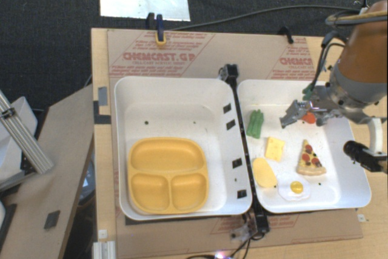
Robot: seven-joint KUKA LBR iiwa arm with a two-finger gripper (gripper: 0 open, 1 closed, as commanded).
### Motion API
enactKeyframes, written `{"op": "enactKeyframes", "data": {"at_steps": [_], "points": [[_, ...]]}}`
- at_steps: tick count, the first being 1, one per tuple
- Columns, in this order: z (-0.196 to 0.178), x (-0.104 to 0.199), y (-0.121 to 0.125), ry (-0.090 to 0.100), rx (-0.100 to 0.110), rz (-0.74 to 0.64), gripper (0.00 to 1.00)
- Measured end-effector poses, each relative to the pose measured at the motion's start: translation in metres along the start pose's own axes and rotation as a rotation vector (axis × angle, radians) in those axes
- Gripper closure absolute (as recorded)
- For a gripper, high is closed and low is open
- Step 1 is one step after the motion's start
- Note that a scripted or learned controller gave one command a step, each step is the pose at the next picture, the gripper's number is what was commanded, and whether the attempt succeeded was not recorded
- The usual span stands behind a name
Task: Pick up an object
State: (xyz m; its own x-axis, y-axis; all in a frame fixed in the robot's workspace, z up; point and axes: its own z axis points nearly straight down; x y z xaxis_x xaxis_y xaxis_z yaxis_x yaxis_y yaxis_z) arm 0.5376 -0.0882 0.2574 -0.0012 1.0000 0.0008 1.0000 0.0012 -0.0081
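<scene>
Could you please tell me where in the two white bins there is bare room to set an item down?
Left white bin: bare floor behind the yellow divided tray. Right white bin: crowded; green pepper, cheese square, pizza slice, fried egg and the pincer leave only its back-left corner.

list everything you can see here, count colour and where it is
bins: 2, white, side by side on the bench
divided tray: 1, yellow, three compartments, in the left bin toward the near side
green toy vegetable: 1, green, right bin, near the divider
cheese piece: 1, pale yellow, right bin, middle
pizza slice: 1, tan crust with red spots, right bin, right of the cheese
yellow oval piece: 1, yellow, right bin, near the front by the divider
fried egg: 1, white with yellow yolk, right bin, front edge
red item: 1, red, partly hidden under the gripper
board: 1, brown with red lettering, under the bins
arm: 1, grey and orange, from the right
gripper: 1, grey, over the right bin's far part
</scene>
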Motion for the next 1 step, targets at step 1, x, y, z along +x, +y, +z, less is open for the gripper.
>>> {"op": "enactKeyframes", "data": {"at_steps": [1], "points": [[-0.0047, 0.0001, 0.0019, -0.001, -0.010, -0.002, 0.00]]}}
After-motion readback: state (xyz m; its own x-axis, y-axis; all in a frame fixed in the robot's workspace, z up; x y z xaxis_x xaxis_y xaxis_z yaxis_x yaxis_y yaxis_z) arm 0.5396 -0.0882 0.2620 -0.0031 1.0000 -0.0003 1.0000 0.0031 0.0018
